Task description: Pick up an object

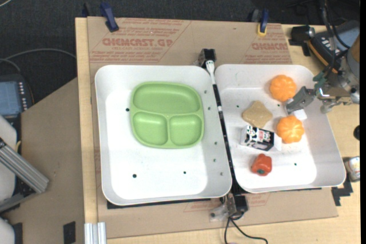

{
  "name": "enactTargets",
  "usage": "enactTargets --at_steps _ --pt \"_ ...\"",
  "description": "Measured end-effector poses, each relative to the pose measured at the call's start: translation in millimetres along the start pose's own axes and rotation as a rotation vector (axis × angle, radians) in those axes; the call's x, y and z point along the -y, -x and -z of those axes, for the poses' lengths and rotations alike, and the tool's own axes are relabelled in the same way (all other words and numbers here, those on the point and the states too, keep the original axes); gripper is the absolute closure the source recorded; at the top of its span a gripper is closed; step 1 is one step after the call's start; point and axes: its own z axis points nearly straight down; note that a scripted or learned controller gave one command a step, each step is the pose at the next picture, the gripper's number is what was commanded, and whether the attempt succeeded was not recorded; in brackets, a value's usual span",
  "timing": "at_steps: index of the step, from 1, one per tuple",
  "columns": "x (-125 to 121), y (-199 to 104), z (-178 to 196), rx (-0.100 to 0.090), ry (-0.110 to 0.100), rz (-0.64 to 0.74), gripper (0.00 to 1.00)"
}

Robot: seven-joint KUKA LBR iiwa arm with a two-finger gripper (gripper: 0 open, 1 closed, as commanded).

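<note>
One fixed cam overhead, slanted down on both bins [114,140].

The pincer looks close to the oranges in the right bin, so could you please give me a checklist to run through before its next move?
1. Pincer over the right bin: ok.
2. Target under it: cannot tell; it sits between upper orange and lower orange.
3. Nothing held yet: cannot tell.
4. Lower orange free of neighbours: ok, apart from the tan piece.
5. Red pepper out of the way: ok.

Two oranges [283,88], cookie [257,114], carton [258,137], red pepper [262,164] share the right bin [320,171].
</note>
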Motion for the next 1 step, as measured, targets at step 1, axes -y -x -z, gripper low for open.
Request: enactTargets --at_steps 1 --pt "33.3 -48.0 -143.5 -0.007 -0.017 0.002 0.00"
